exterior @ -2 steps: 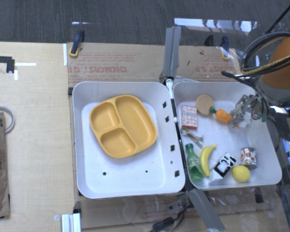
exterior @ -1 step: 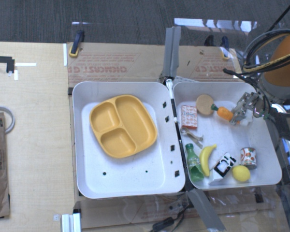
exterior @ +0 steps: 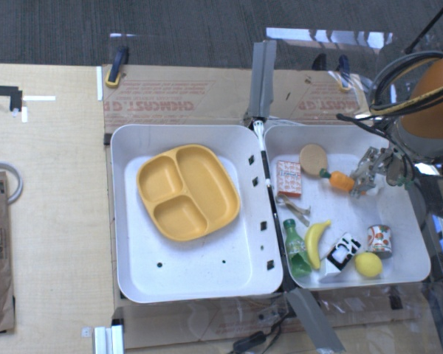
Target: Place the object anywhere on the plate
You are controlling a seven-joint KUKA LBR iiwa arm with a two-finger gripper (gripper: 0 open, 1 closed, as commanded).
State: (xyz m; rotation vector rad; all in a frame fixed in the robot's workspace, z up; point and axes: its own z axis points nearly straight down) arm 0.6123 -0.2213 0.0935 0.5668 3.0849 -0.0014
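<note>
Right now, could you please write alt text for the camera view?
A yellow divided plate sits alone in the left bin; the gripper hovers by a toy carrot in the right bin among a banana, lemon and green bottle.

Red lettering runs upside down along the cardboard sheet at twelve o'clock behind the bins; it appears to read "CHEMCAST GP". Print on the small packages is too small to read.

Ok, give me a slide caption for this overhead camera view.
Claw poised over the right bin beside a toy carrot; yellow divided plate waits in the left bin.
</note>
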